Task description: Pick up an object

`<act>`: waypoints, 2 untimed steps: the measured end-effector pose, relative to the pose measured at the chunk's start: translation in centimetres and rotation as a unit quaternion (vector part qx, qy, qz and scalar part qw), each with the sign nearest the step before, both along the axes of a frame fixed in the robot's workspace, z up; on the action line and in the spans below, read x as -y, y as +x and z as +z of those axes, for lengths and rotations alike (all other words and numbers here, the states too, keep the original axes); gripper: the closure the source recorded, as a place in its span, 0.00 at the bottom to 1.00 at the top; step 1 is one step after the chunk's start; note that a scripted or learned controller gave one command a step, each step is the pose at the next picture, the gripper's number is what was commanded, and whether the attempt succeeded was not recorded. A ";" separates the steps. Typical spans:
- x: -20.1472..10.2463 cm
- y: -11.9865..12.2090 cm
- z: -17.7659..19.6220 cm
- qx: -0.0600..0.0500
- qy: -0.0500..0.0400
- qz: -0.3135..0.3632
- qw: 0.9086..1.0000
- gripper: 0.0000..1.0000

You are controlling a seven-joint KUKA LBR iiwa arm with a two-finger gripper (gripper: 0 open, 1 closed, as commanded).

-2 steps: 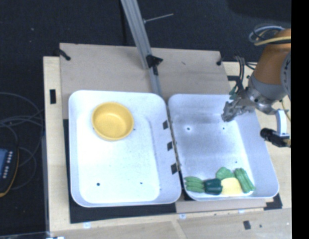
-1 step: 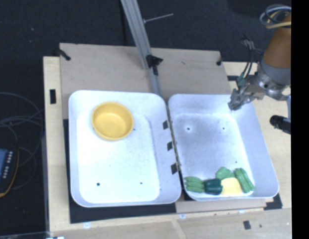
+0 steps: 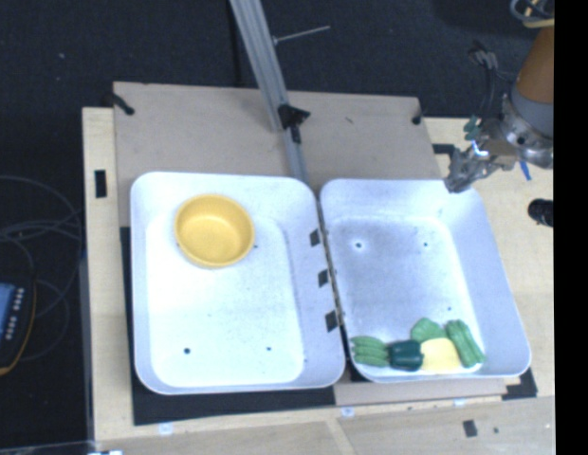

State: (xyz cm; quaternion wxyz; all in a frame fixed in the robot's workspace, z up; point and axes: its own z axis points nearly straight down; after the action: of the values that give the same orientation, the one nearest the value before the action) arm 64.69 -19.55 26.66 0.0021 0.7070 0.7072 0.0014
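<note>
A pale wooden bench [image 3: 209, 126] bears two white bins side by side, left [image 3: 218, 368] and right [image 3: 484, 226]

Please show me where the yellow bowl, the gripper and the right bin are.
Yellow bowl [image 3: 214, 229], camera view, on its inside bottom.
Gripper [image 3: 459, 176], camera view, at its tip.
Right bin [image 3: 398, 254], camera view, on its bare floor.

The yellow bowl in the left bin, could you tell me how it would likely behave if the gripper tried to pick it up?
The yellow bowl looks rigid and probably light, like plastic. Its round, smooth rim may slip between two fingers. Standing upright and alone in the left bin, it could slide if nudged.
</note>
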 end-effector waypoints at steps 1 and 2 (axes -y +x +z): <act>0.1 0.0 3.5 0.000 0.000 0.000 1.000 1.00; -5.8 -1.5 2.5 -0.002 0.001 0.002 1.000 1.00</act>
State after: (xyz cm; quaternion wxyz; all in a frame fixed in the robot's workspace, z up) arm 63.21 -13.76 29.14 0.0000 0.7059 0.7083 0.0004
